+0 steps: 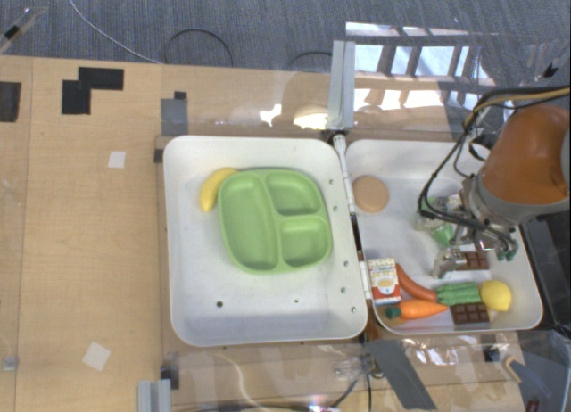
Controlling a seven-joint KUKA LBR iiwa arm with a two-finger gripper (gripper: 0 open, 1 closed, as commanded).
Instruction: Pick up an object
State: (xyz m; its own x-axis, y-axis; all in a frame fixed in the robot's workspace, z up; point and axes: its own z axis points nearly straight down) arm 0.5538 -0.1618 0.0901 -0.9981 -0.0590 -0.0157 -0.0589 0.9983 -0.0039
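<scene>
Chocolate bar (470, 260), brown, lying flat in right bin, partly hidden under arm

The green plate (272, 220) hides most of the banana (212, 187).

On your light wooden counter (80, 250) sit two shallow white plastic bins, the left bin (259, 312) and the right bin (406, 165), touching along their inner rims. You can see black square markers (92, 87) stuck to the counter's far left, small pale paper squares (117, 160) on its bare wood, and a thin white cable (98, 25) crossing the grey carpeted floor (223, 0) beyond.
</scene>
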